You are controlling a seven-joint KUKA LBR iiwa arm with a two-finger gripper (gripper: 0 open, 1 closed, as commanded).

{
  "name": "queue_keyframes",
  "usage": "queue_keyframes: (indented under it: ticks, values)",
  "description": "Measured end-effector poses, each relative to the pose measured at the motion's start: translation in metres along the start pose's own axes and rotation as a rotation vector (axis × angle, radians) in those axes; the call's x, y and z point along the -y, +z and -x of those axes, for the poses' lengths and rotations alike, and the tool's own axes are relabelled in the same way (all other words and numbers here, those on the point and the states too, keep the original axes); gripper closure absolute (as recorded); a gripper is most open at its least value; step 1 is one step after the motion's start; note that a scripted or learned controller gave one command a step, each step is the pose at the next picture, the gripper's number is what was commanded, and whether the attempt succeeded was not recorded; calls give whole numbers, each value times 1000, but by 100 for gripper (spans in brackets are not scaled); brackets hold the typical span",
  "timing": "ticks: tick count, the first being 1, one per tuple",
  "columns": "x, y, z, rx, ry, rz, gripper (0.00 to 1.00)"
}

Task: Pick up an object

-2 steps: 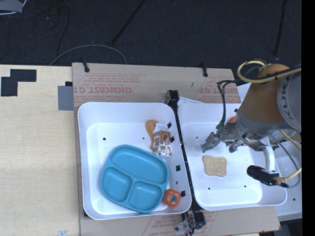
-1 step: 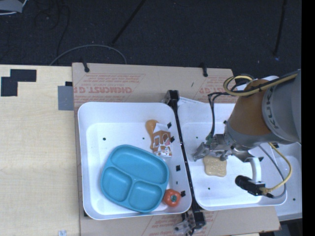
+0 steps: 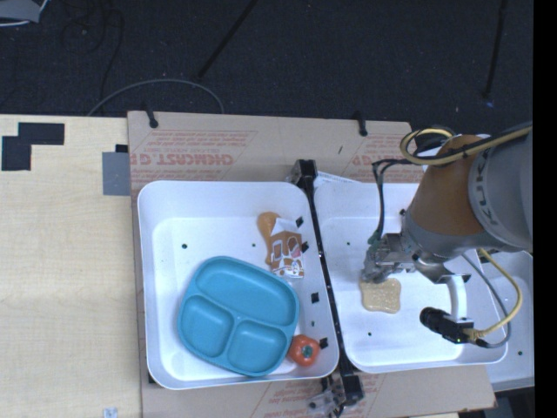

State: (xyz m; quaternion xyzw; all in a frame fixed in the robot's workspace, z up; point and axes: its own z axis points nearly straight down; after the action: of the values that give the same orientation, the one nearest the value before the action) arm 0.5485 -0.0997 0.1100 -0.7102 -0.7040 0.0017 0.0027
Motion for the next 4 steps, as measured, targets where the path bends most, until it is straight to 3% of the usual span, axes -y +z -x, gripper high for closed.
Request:
queue_keyframes:
  ticks: [3, 4]
  values:
    - [-9, -135, 3, 2, -9, 8, 100]
    - [-8, -124, -56, -1, -13, 2, 100]
